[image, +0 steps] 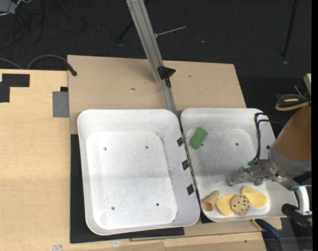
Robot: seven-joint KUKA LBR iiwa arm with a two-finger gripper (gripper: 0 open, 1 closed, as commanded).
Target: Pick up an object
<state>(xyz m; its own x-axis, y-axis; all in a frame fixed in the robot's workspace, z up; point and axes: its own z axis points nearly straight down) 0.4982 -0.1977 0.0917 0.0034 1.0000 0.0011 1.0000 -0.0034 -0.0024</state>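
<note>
The right bin (221, 120) holds a green block (198, 138) near its left wall. Along its front edge lie a tan piece (211, 199), a round yellow piece with dark holes (239, 205) and a yellow wedge (256, 196). My gripper (235, 180) reaches in from the right, low over the bin floor, just above the yellow pieces. Nothing shows between its fingers. The grey arm with its orange band (297, 135) stands at the bin's right side.
The left bin (96, 120) sits beside the right one, joined by black clips (186, 164). A metal rail (148, 41) slants up behind the bins. A black cable (259, 135) runs along the right bin's far corner.
</note>
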